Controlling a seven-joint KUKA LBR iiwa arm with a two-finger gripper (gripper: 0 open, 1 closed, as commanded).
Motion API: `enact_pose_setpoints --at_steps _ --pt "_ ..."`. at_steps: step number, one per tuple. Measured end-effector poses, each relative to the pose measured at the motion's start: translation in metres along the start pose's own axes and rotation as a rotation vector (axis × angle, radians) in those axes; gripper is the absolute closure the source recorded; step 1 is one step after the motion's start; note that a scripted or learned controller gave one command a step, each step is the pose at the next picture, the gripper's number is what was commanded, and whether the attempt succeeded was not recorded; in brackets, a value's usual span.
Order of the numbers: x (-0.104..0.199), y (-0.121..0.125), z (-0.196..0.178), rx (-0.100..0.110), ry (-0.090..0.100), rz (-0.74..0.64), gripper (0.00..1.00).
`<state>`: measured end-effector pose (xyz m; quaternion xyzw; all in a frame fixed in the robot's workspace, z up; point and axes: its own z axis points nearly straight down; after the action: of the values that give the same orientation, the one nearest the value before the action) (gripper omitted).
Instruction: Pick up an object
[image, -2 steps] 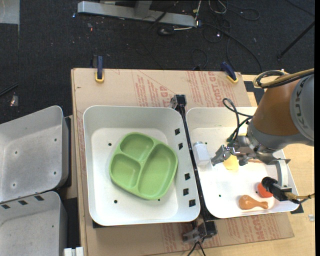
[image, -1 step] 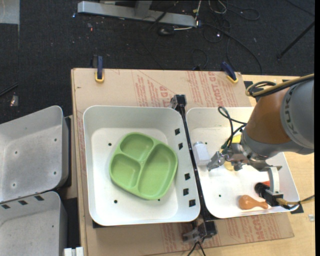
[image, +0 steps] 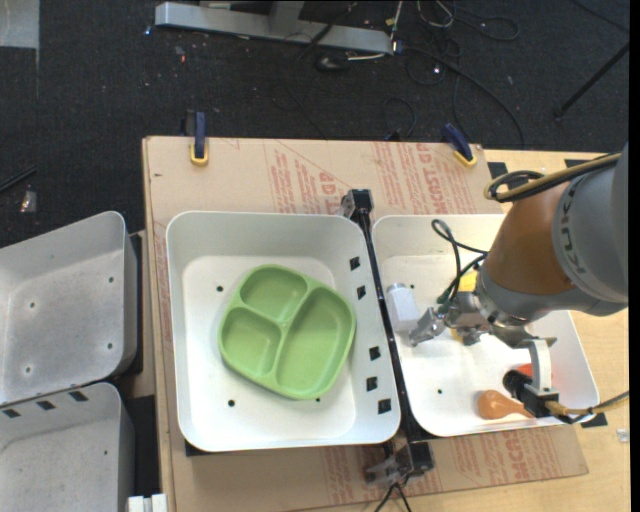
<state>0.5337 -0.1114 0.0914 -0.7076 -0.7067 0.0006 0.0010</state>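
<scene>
In the right bin (image: 440, 415), my gripper (image: 425, 328) hangs low over the left part of the floor, at the end of the grey arm with its orange band. A small pale grey cylinder (image: 400, 298) lies just up and to the left of the gripper tip, close to the bin's left wall. I cannot tell whether the two touch. An orange, pear-shaped object (image: 494, 404) rests near the bin's front edge, well to the right of the gripper and apart from it.
A green divided plate (image: 288, 330) lies in the middle of the left bin (image: 190, 300). A black divider strip (image: 378, 320) runs between the bins. The arm's bulk covers the right bin's far right part. Two white trays sit off the bench at left.
</scene>
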Motion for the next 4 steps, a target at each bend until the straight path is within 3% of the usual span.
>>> enact_pose_setpoints --at_steps 1,4 --pt "0.000 0.001 -0.011 -0.002 0.000 0.002 1.00" --pt "0.001 0.013 -0.177 -0.007 -0.002 -0.005 1.00"
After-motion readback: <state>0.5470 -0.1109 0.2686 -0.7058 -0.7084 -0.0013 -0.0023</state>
